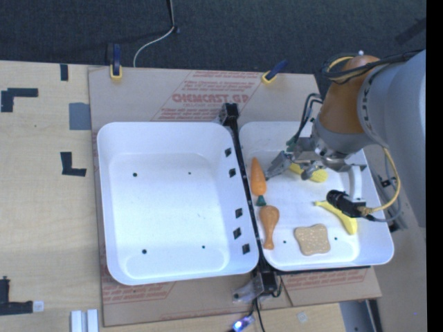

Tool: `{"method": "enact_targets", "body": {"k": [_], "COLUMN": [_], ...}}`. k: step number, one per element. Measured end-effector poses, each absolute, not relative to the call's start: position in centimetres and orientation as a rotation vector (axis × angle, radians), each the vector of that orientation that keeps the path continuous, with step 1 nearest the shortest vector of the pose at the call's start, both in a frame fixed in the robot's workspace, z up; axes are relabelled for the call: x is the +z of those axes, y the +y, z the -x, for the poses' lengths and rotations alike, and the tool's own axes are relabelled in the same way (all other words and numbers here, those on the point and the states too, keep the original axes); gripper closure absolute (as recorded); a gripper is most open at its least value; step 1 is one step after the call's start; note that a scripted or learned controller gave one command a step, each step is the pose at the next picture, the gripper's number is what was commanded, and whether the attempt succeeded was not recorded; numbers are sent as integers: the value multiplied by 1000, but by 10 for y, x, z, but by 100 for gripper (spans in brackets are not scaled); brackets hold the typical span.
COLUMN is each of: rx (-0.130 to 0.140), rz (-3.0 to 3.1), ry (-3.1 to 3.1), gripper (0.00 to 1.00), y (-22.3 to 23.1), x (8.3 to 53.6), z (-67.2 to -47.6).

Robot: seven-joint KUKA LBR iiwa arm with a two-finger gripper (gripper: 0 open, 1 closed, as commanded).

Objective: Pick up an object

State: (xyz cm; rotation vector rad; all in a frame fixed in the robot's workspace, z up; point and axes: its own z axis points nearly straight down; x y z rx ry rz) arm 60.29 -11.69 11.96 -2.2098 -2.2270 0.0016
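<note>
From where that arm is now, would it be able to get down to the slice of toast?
Probably yes. The slice of toast lies flat near the front of the right bin, with nothing on top of it. The drumstick and banana lie apart from it, and the gripper hangs over the same bin.

bins (166, 206): smooth glossy white plastic | sheet under bins (201, 95): matt brown cardboard | surface (41, 185): pale wood look | carrot (257, 177): smooth orange plastic | backdrop (69, 12): dark rough cloth

Surface (41, 206): pale wood, black tape marks. Cardboard sheet (201, 95) clamped at its far edge. Dark carpet (277, 19) lay beyond, crossed by a cable (168, 5).
</note>
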Motion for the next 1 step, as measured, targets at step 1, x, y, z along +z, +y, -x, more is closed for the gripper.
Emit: {"method": "enact_targets", "body": {"k": [1], "rx": [-10], "rz": [2227], "ry": [-2233], "gripper": [0], "y": [-137], "x": [239], "z": [-642]}}
